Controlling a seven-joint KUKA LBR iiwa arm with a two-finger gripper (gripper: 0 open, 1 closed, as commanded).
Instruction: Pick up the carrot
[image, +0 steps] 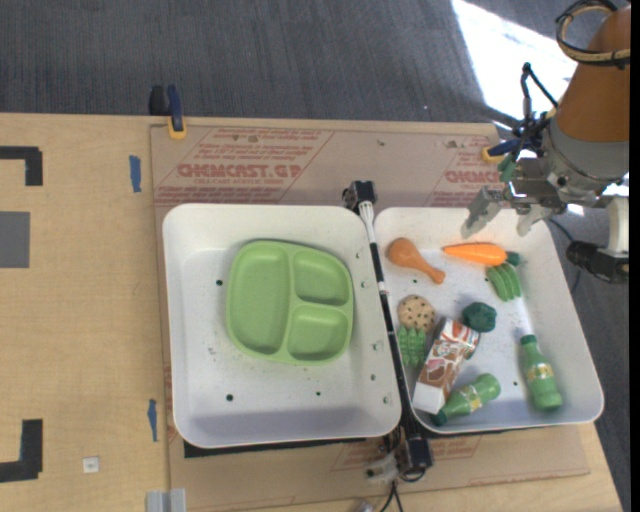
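Observation:
An orange carrot (476, 254) with a green top lies on its side near the back of the right bin (580, 370). My gripper (503, 214) hangs just above and behind it, over the bin's far edge. Its two fingers (477, 209) are spread apart with nothing between them. The carrot is untouched on the bin floor.
The right bin also holds a chicken drumstick (415, 258), a cookie (416, 312), a green pickle (505, 281), broccoli (480, 316), a carton (446, 361) and two green bottles (541, 374). The left bin (190, 300) holds a green divided plate (291, 300).

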